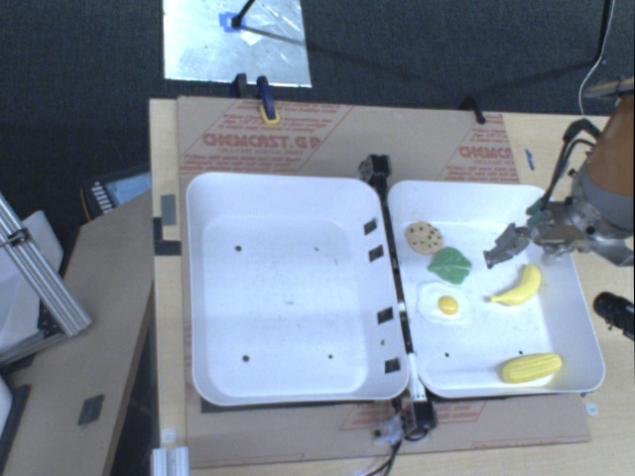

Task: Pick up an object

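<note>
Red print reading "CHEMCAST GP" runs across the brown board [298, 132] under the two white bins on the worktop. The right bin [585, 360] holds a cookie [424, 235], a green leaf [451, 263], a fried egg [445, 304], a banana [519, 287] and a corn cob [531, 367]. The fingers [503, 247] hang at middle right of the frame, just above the banana's upper end; how far they are parted I cannot tell, and nothing shows between them. The left bin [203, 266] fills the centre.
</note>
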You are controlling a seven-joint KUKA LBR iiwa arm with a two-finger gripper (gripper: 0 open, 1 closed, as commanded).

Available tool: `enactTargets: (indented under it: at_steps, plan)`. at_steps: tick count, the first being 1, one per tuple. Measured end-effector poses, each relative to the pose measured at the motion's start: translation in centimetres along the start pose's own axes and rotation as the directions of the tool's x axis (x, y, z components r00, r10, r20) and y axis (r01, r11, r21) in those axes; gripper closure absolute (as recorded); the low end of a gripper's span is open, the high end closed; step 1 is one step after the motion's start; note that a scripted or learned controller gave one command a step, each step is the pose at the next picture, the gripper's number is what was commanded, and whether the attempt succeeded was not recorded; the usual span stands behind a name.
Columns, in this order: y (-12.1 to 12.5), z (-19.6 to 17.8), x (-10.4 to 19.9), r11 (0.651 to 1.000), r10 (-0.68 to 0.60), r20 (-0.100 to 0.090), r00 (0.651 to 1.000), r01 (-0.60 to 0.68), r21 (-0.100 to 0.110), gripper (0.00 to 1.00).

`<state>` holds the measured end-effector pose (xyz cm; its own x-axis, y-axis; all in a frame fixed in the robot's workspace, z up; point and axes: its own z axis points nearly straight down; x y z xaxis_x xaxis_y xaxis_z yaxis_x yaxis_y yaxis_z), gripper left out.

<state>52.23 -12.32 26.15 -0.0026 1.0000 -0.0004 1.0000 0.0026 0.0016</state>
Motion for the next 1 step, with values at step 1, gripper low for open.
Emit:
enactTargets:
  at_steps: [1]
  plan:
    - [3.39, 8.18, 5.18, 1.0, -0.007, -0.003, 1.0, 0.007, 0.006, 0.0]
